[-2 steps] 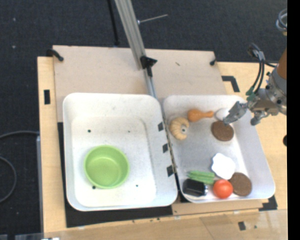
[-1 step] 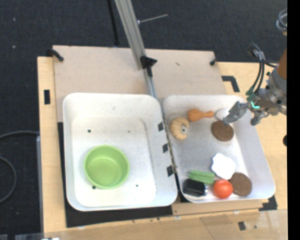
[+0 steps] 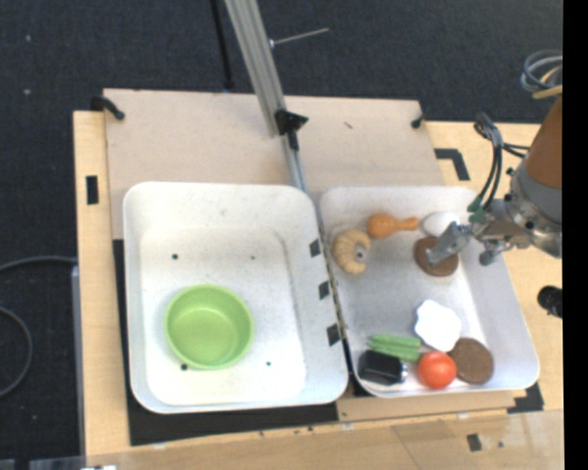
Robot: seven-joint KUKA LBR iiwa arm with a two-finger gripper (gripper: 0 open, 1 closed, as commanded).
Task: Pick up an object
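Observation:
My gripper (image 3: 469,246) hangs over the upper right part of the right bin (image 3: 392,297), open, with nothing between its fingers. Its left finger (image 3: 450,241) stands right over a small brown disc (image 3: 435,259). Just beyond the disc lies a white egg-like piece (image 3: 436,223), and an orange gourd (image 3: 390,225) lies left of that. A tan ridged shell shape (image 3: 351,249) rests near the bin's left wall. Toward the front lie a white lump (image 3: 438,323), a brown round cookie (image 3: 473,360), a red tomato (image 3: 436,370), a green pod (image 3: 397,345) and a black block (image 3: 380,367).
The left bin (image 3: 225,233) holds a green bowl (image 3: 209,326) at its front left. A slanted metal post (image 3: 260,52) rises behind the gap between the bins. Cables (image 3: 493,169) trail near the arm at the right.

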